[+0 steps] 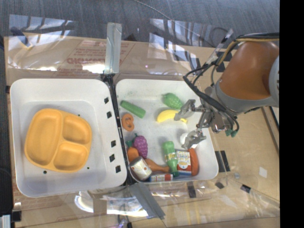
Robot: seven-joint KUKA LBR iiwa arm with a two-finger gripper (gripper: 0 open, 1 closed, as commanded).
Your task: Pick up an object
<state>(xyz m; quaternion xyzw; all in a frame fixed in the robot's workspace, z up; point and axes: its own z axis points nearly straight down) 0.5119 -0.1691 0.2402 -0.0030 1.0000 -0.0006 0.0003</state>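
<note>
We see the claw (189, 123) over the right bin (209, 160), fingers spread apart with nothing between them, just right of the yellow banana (166, 116). Banana sits mid-bin beside the green corn (172, 100). Left bin (19, 127) carries 1 yellow divided tray (58, 140).

Fixed overhead camera, slanted down, both white bins (28, 175) framed
</note>
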